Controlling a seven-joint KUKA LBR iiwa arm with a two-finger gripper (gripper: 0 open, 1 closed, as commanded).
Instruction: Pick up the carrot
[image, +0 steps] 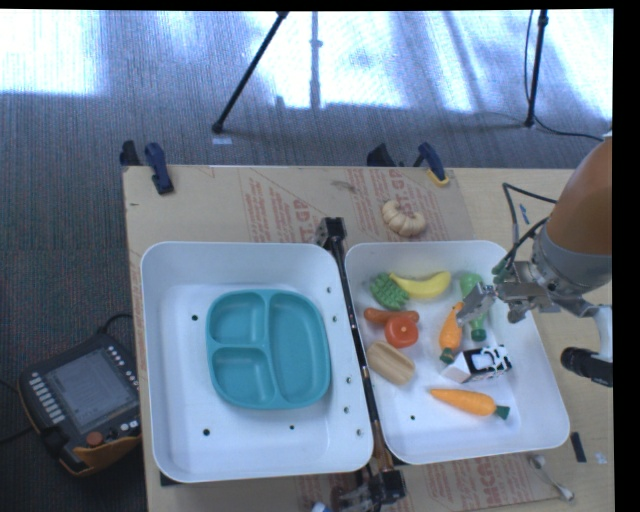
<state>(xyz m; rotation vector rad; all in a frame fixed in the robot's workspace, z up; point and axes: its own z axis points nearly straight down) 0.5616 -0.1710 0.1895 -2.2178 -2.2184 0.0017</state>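
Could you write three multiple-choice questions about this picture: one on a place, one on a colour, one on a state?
1. Where is the plate?
A. in the left bin
B. in the right bin
C. on the floor

2. What colour is the plate?
A. red
B. teal
C. black

3. How does the banana lie?
A. on the plate
B. between the gripper's fingers
C. loose in the right bin

Answers:
1 A: the plate sits in the middle of the left bin.
2 B: its three compartments are teal against the white bin.
3 C: the banana rests on the bin floor beside a green toy, apart from the gripper.
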